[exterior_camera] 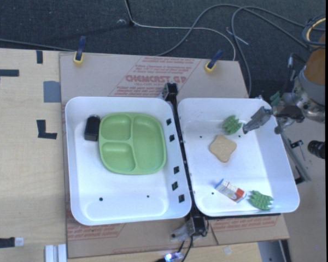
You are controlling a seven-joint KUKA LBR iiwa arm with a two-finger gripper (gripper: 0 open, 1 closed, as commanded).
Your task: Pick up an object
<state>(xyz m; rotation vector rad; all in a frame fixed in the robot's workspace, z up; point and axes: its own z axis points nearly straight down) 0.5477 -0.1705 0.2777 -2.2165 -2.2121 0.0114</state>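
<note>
smooth 3-section green plate (133,143) beside black block (92,128).

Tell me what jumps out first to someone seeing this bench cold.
The green divided plate dominates the left bin, with a small black object touching its left edge. In the right bin lie a tan slice of bread, two green toys, and a red-and-white packet; the gripper hovers near the upper green toy.

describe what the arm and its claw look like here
The arm is grey metal with an orange band near the top right corner. Its claw is dark grey, with slim fingers, on a blocky grey wrist. A green piece sits on the wrist, and thin cables run beside it.
</note>
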